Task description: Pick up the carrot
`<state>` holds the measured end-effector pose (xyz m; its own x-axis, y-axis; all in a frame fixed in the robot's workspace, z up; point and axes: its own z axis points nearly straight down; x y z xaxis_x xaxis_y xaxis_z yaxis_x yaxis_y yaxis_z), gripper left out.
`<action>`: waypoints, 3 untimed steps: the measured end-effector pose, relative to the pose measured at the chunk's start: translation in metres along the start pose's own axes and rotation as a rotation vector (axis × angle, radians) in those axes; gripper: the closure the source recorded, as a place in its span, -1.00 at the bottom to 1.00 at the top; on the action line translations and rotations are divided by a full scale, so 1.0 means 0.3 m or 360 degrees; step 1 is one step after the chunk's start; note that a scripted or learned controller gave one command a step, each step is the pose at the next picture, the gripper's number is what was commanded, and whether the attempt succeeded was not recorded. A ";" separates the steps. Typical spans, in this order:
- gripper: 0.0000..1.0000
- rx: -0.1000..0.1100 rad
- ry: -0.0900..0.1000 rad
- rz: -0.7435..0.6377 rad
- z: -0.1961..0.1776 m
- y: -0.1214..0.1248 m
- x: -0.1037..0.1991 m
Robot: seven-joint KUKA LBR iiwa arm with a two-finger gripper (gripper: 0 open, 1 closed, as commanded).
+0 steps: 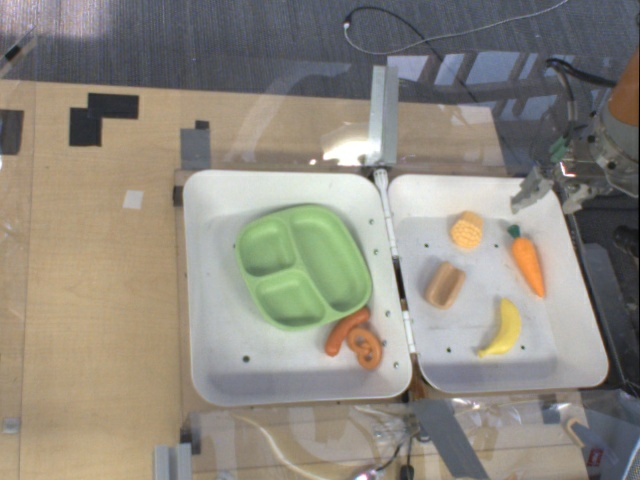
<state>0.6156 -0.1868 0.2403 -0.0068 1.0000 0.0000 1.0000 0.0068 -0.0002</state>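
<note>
Carrot (527,263): orange, green top, lying free on the floor of the right bin (575,298) near its right wall, green end toward the far rim, tip toward the near side. Nothing touches it.

Gripper (549,190): above the far right corner of the right bin, up and just right of the carrot's green end, apart from it. Two grey fingers (527,192) stand spread with a gap between them; nothing is held.

Same bin: a yellow corn piece (466,231) left of the carrot; a tan bread roll (445,284) below the corn; a banana (502,330) toward the near side, below the carrot's tip.

Left bin (215,348): a green divided plate (301,264) with three compartments; an orange pretzel-like toy (355,339) just beside the plate's near right edge.

Table (90,268): light wood, with black square markings at the far left. No legible writing or labels.
</note>
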 end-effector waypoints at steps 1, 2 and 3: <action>-1.00 -0.0008 -0.0003 0.0034 -0.128 0.185 -0.037; -1.00 -0.0005 -0.0002 -0.0173 -0.154 0.054 0.028; -1.00 -0.0001 -0.0001 -0.0109 0.214 0.085 -0.062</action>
<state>0.6414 -0.2053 0.1760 -0.0752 0.9972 -0.0007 0.9972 0.0752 0.0007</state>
